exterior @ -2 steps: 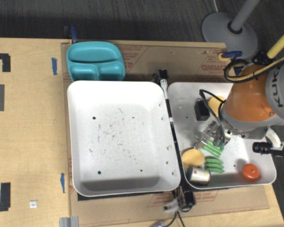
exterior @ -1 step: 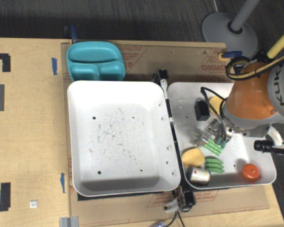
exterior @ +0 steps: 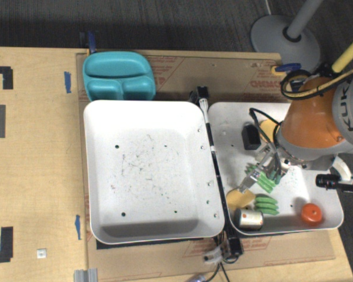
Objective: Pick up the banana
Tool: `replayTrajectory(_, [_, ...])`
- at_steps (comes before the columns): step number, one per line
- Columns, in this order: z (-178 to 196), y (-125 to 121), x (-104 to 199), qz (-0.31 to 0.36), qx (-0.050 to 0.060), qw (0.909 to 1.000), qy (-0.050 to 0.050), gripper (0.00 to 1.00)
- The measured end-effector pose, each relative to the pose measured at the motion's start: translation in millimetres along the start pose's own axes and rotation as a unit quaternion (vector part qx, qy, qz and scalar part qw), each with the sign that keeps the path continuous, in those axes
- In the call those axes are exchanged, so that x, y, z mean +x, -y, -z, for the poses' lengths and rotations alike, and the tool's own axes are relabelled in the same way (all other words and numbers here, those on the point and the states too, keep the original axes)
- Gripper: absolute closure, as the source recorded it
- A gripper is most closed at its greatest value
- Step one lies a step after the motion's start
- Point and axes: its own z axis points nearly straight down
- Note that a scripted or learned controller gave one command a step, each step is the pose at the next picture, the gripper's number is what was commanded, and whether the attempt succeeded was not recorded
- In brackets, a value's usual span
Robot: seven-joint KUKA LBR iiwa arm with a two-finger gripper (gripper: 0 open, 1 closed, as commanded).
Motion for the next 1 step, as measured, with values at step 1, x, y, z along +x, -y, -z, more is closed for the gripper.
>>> replayTrajectory(1, [176.0,67.7,-15.4,-0.062,0.002,0.9981,0.0,0.0])
